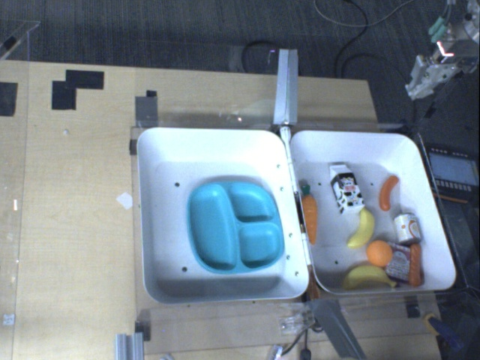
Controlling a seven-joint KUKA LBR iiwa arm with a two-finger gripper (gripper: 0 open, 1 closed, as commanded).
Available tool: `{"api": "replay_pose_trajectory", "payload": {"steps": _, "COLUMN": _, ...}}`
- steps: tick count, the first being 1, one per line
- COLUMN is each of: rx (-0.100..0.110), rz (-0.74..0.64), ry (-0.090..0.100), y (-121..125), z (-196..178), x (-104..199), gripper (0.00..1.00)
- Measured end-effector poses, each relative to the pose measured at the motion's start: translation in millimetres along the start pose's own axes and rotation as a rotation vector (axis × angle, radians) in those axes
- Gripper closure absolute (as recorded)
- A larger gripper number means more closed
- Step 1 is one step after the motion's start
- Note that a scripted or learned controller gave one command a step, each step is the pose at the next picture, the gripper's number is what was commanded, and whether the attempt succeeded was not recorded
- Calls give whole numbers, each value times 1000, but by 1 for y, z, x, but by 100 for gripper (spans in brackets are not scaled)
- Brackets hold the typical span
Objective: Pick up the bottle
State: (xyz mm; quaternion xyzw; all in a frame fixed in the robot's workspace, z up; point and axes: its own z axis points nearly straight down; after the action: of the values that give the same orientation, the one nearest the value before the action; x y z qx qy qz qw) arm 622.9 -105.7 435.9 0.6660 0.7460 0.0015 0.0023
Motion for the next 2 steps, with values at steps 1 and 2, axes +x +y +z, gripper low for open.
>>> {"api": "replay_pose_trajectory", "payload": {"steps": 1, "rx": 0, "rz": 276, "ry": 2, "y": 34, "z": 0, "x": 121, "gripper": 100}}
{"api": "replay_pose_trajectory", "payload": {"steps": 2, "rx": 1, "rz": 495, "ry": 2, "y": 68, "z": 0, "x": 224, "gripper": 100}}
